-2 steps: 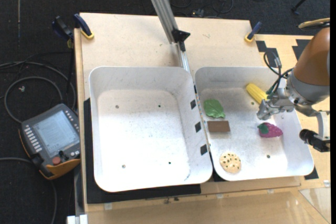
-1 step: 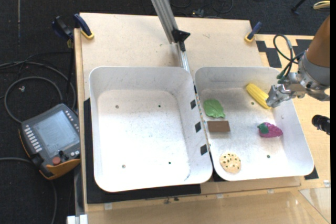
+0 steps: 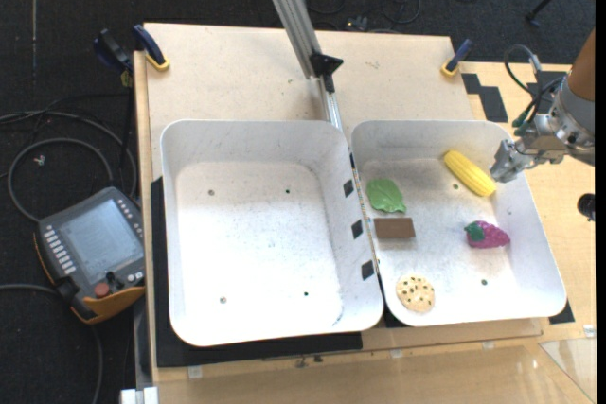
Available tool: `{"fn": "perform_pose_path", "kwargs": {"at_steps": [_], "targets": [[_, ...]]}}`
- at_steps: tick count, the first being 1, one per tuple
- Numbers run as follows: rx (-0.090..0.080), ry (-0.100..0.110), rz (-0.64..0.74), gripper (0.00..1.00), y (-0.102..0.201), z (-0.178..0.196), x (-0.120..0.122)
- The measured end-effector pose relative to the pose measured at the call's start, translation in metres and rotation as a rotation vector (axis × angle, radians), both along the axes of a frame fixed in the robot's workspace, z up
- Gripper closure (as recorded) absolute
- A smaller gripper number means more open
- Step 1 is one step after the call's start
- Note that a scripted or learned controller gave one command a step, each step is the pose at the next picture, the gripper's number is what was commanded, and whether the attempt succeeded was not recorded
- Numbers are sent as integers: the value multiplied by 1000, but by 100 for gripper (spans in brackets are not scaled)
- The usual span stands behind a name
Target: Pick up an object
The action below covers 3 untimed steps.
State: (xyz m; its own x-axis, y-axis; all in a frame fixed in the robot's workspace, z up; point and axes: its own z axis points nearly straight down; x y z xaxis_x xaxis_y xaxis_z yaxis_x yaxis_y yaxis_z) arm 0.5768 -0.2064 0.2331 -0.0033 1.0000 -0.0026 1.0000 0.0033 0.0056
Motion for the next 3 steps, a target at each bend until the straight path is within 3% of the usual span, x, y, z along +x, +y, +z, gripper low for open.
{"fn": "perform_pose_path", "kwargs": {"at_steps": [3], "targets": [[4, 5, 5, 100, 152, 4, 22]]}}
